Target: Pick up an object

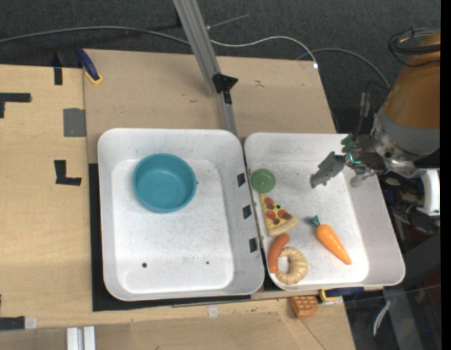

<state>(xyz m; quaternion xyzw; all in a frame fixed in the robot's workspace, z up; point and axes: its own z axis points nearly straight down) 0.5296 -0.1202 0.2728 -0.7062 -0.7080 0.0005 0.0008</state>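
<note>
Carrot [332, 242] lies flat in the right bin [378, 265], leaf end toward the middle, near the right wall and well apart from the other food. Gripper [340, 170] hangs above the upper part of the same bin, fingers spread and holding nothing.

Risks, as judged from here: the carrot is narrow and tapered, so a closing grip across the thin tip could squeeze it out sideways. A descent too far right could strike the bin wall.

Surroundings: a pizza slice [275, 214], a sausage [277, 251] and a doughnut [291, 265] cluster along the bin's left side, the sausage and doughnut touching. A green round piece [263, 179] sits above them. A blue bowl [165, 183] stands in the left bin [174, 272]. Nothing blocks the carrot from above.
</note>
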